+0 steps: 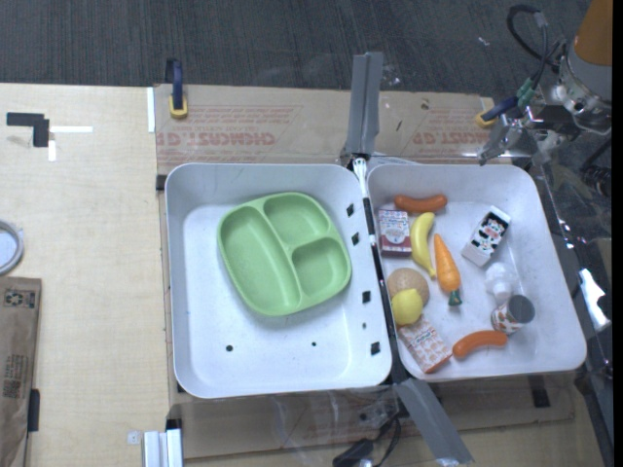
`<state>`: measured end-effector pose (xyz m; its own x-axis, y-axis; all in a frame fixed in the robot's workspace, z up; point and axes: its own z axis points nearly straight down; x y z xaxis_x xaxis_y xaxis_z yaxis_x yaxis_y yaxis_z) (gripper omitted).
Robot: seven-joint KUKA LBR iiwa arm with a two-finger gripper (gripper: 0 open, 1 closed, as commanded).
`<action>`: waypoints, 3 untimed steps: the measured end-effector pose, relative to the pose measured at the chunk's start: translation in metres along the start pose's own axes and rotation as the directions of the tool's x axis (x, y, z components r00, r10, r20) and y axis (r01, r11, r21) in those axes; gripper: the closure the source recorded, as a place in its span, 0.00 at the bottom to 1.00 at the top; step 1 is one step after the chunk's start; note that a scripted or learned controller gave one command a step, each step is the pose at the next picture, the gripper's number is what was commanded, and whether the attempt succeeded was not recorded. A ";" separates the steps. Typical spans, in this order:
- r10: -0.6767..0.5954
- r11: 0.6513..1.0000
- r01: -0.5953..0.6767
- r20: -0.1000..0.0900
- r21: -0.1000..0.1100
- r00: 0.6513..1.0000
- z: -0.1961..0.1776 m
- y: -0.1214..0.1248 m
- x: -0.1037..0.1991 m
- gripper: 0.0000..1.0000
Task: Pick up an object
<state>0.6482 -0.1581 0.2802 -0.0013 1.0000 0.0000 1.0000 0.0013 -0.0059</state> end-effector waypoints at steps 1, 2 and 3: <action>-0.501 0.865 0.501 0.016 -0.018 0.865 0.158 -0.024 -0.016 0.00; -0.397 0.918 0.398 0.013 -0.009 0.918 0.182 -0.010 0.019 0.00; -0.202 0.979 0.202 0.002 -0.003 0.979 0.098 -0.050 0.028 0.00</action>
<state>0.5977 -0.1306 0.1828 -0.2029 0.9792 -0.0005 0.9792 0.2029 -0.0027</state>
